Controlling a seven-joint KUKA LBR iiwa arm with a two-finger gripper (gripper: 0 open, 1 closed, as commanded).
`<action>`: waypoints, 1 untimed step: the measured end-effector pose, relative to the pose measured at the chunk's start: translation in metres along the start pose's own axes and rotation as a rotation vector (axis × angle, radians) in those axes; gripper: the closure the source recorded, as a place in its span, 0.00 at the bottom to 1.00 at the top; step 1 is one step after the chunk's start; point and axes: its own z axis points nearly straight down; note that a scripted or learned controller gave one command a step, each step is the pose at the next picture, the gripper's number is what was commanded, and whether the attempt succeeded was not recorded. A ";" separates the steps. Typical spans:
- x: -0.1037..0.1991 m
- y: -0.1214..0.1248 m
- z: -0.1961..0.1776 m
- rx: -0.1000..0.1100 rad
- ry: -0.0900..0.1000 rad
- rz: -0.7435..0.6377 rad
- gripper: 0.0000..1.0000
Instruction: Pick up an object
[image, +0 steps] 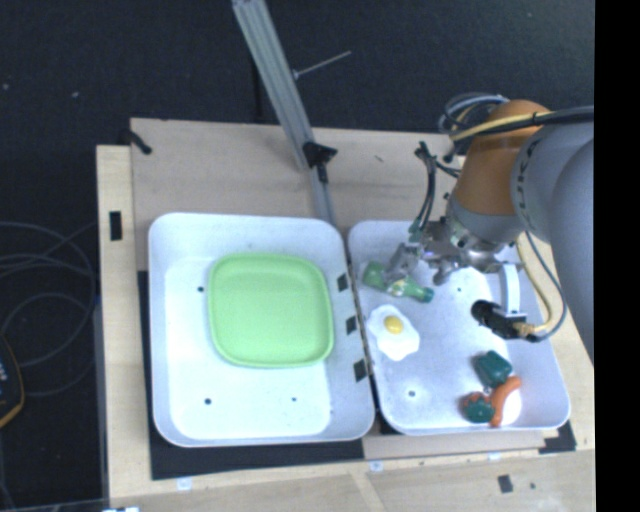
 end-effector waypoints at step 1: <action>0.000 0.001 -0.013 -0.006 0.001 0.001 1.00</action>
